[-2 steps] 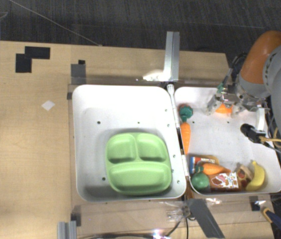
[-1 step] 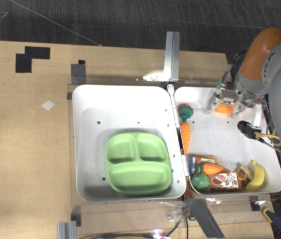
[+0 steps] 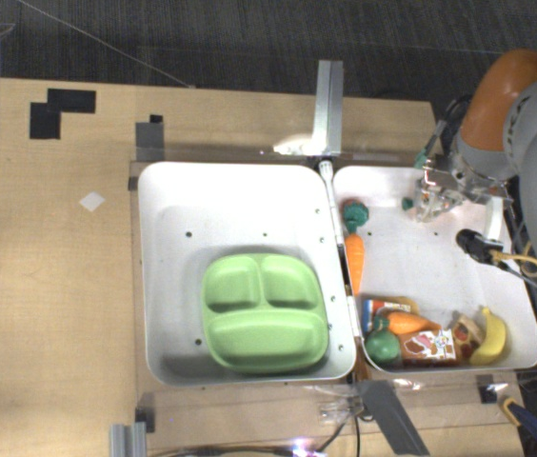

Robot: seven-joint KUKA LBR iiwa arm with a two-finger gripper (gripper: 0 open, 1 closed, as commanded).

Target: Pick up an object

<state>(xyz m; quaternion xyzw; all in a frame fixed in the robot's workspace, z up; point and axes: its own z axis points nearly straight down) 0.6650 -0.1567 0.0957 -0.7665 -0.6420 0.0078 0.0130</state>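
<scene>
Nearest the lens: a clutter at the front edge of the right bin [image 3: 440, 265] — green round fruit [image 3: 382, 347], orange item [image 3: 407, 323] lying across it, brown printed carton [image 3: 432, 345], banana [image 3: 490, 336] at the front right corner, curving up along the right wall. All touching or nearly so.

Carrot [image 3: 354, 263] lies tight against the divider wall on the bin's left side, long axis running front to back, teal-green top [image 3: 355, 214] pointing to the far end. Bin floor between carrot and gripper is bare white.

Gripper [image 3: 433, 201] hangs over the far right part of the right bin, well apart from the carrot and from the front clutter. Nothing between the fingers that I can see; whether they're apart or together I can't tell, too small and glinty. Black part [image 3: 473, 246] with cable sits just below it near the right wall.

Left bin [image 3: 164, 255] holds a green divided tray [image 3: 265, 310], three compartments, front centre. Wooden bench [image 3: 49, 284] with black marks at far left; dark carpet behind.
</scene>
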